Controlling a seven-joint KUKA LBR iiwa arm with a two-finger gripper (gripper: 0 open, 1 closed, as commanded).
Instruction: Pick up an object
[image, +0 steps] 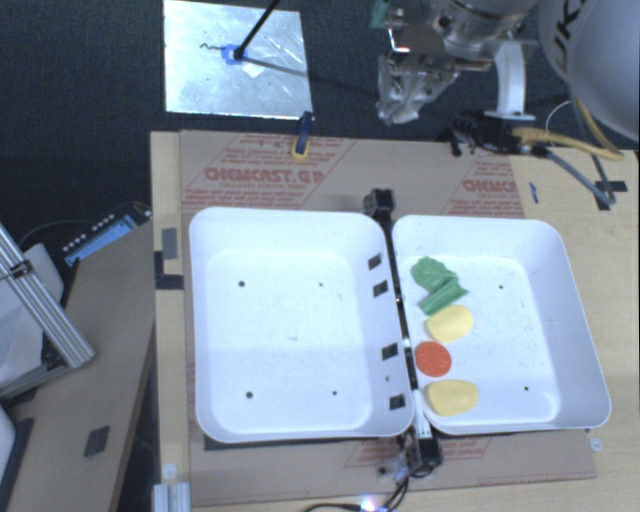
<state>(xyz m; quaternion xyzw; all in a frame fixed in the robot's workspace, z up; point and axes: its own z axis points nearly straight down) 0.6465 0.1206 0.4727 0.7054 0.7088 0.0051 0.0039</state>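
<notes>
White and shallow, the right-hand plastic bin (560, 300) holds a green crumpled piece (437, 282), two yellow lumps (450, 323) and a red disc (432, 358) along its left wall. The two-finger gripper (402, 104) hangs high above; its state I cannot tell. Best descend centred over one well-separated item.

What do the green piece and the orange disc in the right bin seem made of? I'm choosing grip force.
Green piece: looks like matte moulded plastic or foam, with flat uniform colour and no glare, though this is uncertain. Orange disc: likely smooth plastic, with even colour and a clean round edge. Right bin: glossy white plastic, going by its sheen.
</notes>
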